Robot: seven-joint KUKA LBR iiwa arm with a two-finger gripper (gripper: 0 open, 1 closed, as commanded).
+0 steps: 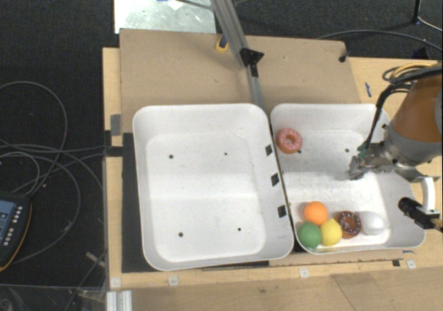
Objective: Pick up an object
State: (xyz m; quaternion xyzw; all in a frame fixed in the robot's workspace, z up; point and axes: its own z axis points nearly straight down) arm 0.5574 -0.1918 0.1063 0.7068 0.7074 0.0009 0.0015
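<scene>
A pink frosted doughnut (288,140) lies in the right bin (325,119) near its far left corner. Along that bin's near edge sit an orange ball (315,212), a green ball (310,235), a yellow lemon (331,233), a chocolate doughnut (349,224) and a white egg-shaped thing (373,223). My gripper (357,168) hangs low over the right side of the bin floor, well right of the pink doughnut and above the near cluster. Nothing shows between its fingers.
The left bin (201,185) adjoins the right one, with black clips along the shared wall. A grey camera pole (232,19) slants over the back of the bench. Cables trail from the arm (415,119) at the right edge.
</scene>
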